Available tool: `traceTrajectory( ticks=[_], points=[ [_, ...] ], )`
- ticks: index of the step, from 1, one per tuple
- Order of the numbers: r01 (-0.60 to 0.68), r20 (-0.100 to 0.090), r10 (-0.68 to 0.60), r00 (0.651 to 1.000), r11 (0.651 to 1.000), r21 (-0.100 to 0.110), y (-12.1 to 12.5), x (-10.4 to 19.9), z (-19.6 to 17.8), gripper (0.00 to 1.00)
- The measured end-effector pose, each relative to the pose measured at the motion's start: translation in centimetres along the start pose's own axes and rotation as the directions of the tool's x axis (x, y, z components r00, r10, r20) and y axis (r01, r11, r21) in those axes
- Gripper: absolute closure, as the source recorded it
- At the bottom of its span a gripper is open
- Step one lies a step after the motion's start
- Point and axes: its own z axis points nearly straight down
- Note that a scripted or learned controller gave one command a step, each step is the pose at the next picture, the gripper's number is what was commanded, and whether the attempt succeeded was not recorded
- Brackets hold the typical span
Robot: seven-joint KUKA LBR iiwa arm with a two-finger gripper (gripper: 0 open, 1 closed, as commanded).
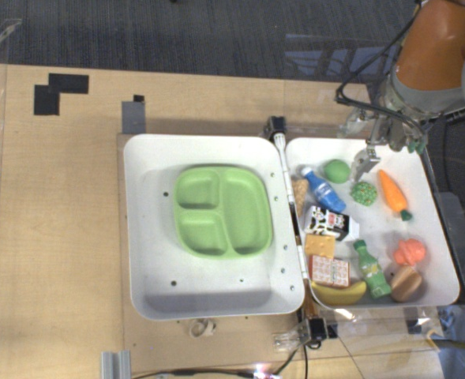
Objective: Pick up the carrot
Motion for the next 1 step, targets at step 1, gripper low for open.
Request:
traceTrajectory(
  ticks=[1],
  points=[
    [0.252,-0.003,-0.252,0.968,0.968,-0.001,-6.04,-0.65,7.36,0.00]
  ],
)
